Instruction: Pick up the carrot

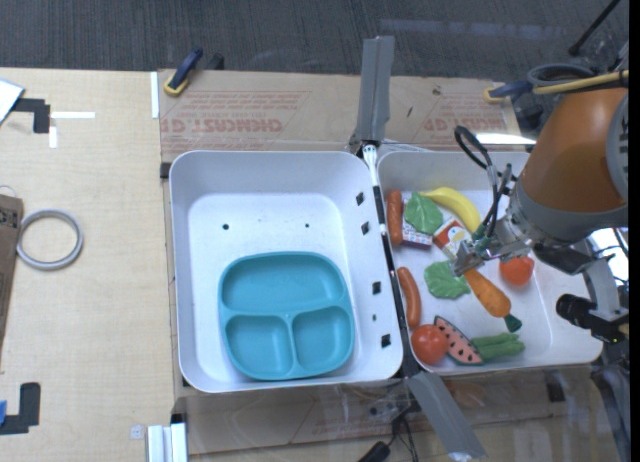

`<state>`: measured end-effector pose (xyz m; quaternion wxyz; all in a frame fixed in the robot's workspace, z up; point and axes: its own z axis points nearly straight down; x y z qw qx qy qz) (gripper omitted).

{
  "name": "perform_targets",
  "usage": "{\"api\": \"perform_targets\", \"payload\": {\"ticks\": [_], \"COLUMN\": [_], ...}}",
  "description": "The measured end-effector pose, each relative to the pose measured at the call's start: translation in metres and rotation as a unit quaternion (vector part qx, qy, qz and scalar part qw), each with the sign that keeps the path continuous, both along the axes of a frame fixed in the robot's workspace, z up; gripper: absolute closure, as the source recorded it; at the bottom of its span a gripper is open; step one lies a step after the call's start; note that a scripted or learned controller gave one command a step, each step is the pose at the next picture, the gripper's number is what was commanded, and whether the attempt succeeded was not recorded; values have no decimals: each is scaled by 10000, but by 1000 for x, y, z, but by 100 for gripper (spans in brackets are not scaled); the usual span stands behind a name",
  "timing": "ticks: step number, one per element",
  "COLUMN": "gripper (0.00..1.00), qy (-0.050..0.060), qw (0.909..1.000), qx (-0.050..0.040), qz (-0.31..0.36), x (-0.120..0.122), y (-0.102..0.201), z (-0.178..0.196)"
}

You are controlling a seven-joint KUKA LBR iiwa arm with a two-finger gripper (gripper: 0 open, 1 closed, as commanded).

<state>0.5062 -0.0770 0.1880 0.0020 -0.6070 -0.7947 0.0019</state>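
Observation:
The carrot [488, 293] is orange with a green stub at its lower right end. It lies slanted in the middle of the right bin [560, 350]. My gripper [470, 258] reaches down from the right and its tip is at the carrot's upper left end, touching or just above it. The grey arm with its orange band covers the bin's upper right corner.
Around the carrot lie a banana [453, 206], green leaves [446, 281], two sausages [408, 295], a tomato [428, 342], a watermelon slice [461, 343], a green pod [498, 347] and a small red-orange ball [516, 270]. The left bin holds a teal divided plate [288, 315].

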Motion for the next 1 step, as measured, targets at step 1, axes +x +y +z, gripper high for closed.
{"api": "perform_targets", "payload": {"ticks": [1], "gripper": [100], "qy": [-7], "qw": [9955], "qx": [-1], "qz": [945], "x": [4], "y": [81], "z": [12]}}
